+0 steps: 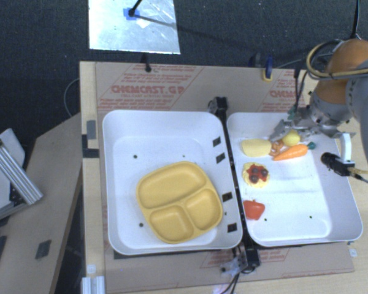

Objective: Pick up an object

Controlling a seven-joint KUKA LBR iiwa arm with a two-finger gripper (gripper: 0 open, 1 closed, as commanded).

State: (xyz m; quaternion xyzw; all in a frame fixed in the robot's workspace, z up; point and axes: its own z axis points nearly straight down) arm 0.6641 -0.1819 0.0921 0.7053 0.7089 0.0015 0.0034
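Bench: brown board (172,81) carrying two white bins.
Left bin (119,164): yellow three-compartment tray (180,201).
Right bin (343,216): pale yellow piece (256,147), carrot (291,153), small round pizza (256,174), red pepper (254,209).
Gripper (286,135): low at the bin's far side, over a small yellow item (291,139) beside the carrot.
Fingers: state cannot be told.

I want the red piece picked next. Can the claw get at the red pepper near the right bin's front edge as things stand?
Probably yes. The red pepper lies alone on the bin floor, apart from the pizza piece, with nothing over it. The claw sits farther back in the same bin.
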